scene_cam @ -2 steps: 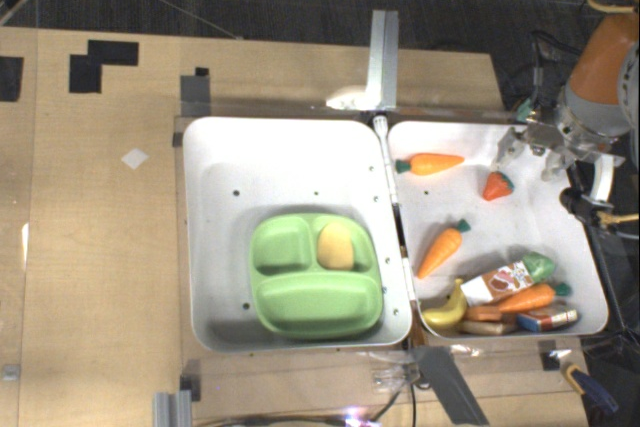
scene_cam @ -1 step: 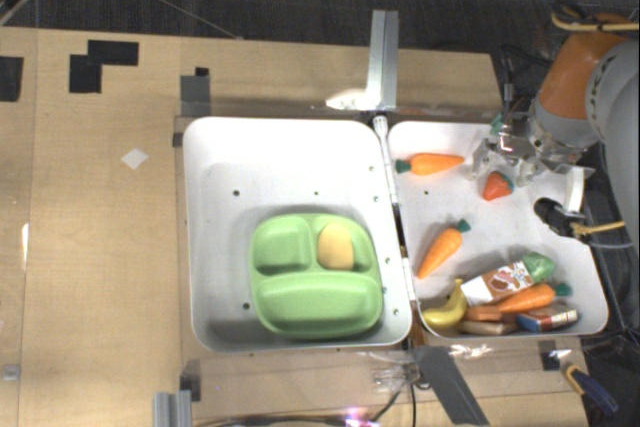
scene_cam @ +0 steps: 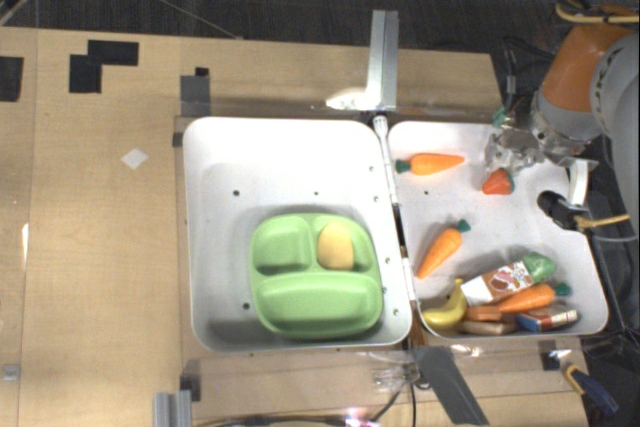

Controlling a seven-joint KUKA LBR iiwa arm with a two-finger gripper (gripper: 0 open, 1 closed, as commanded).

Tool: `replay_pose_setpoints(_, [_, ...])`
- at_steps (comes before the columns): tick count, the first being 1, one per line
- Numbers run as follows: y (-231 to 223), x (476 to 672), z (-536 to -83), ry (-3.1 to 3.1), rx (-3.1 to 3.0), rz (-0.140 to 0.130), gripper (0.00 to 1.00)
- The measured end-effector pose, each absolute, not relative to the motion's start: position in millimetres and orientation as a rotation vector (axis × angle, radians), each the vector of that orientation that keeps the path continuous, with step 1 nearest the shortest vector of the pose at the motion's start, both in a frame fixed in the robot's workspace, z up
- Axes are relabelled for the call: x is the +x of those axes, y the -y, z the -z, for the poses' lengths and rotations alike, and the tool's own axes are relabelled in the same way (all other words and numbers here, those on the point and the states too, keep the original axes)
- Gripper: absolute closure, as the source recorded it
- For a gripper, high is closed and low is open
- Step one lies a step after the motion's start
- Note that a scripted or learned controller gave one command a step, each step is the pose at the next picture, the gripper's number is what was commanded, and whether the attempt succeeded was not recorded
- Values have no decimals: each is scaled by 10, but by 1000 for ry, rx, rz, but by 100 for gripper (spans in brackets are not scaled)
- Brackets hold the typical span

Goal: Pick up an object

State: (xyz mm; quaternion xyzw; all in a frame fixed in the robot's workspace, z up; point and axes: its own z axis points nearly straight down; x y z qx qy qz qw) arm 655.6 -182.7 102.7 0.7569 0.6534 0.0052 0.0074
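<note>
The gripper sits at the right bin's far edge, fingers clamped on a small red strawberry. Three carrots lie there: one far-left, one central, one in the near-edge pile beside one banana. The left bin holds one green tray with one yellow lemon.

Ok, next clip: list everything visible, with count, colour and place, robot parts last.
bins: two, white, side by side on the bench.
divided plate: one, green, left bin, near side.
yellow round item: one, in the plate's upper right compartment.
carrots: two, orange with green tops, right bin, one at the far side, one mid-bin.
strawberry-like piece: one, red, right bin, directly under the end effector.
banana: one, yellow, right bin's near edge.
mixed pile: several items, right bin's near right corner.
arm: one, grey and orange, right.
end effector: one, over the red piece.
</note>
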Motion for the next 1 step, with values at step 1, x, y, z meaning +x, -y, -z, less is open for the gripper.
replay_pose_setpoints(1, [925,6674,-2114,-1935,2469,-8,100])
